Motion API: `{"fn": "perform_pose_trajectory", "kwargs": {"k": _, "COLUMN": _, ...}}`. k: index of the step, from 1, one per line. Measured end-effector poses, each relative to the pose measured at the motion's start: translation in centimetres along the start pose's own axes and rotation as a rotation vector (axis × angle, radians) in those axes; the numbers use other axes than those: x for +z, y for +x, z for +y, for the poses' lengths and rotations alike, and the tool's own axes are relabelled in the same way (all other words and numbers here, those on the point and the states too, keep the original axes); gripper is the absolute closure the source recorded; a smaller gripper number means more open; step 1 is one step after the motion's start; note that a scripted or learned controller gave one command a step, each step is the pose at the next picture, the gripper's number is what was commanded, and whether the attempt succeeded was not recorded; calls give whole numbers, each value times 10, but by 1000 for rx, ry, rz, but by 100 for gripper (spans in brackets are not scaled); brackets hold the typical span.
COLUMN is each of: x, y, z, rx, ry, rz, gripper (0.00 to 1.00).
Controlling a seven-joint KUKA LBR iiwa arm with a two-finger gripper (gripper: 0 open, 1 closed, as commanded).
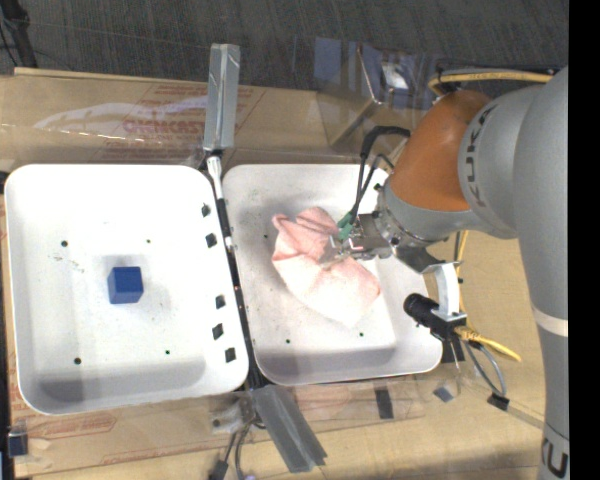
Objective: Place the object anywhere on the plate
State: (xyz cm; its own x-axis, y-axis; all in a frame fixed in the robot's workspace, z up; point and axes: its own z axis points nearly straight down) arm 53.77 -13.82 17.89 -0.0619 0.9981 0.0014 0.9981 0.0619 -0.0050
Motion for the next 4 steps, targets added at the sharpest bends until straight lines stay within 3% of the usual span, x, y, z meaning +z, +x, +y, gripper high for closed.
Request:
{"fn": "perform_pose_trajectory", "kwargs": {"k": 1, "x": -50, "y": 1, "z": 1, "rx": -7, "ry": -3, "rz": -1, "gripper": 100}}
{"fn": "perform_pose_trajectory", "kwargs": {"k": 4, "x": -49, "y": 179, "z": 15, "rx": -1228, "ry": -4, "rz": -5, "gripper": 100}}
